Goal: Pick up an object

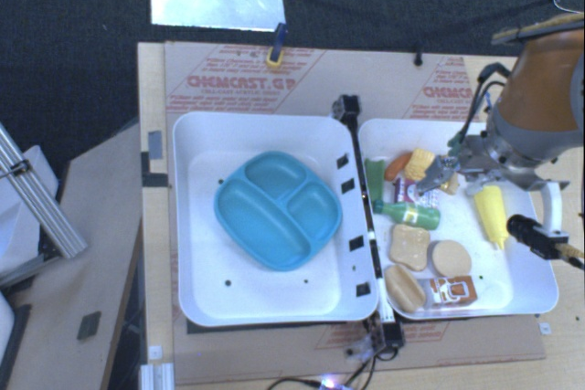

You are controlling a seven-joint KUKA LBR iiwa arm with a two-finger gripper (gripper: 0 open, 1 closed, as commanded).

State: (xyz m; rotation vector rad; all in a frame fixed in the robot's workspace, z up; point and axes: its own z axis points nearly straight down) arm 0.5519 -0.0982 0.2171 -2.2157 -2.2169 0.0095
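Reading "CHEMCAST GP", board [239, 79] backs both bins [196, 196].

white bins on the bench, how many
2. One shallow white plastic bin on the camera view's left holds a blue divided tray; the other white bin, on the right, holds toy food.

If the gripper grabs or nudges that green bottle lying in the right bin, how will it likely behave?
The green bottle lies on its side and looks round, so a nudge would probably roll it. It looks like smooth toy plastic, so likely light, stiff and somewhat slippery. Other toy food crowds it, so neighbours may shift with it.
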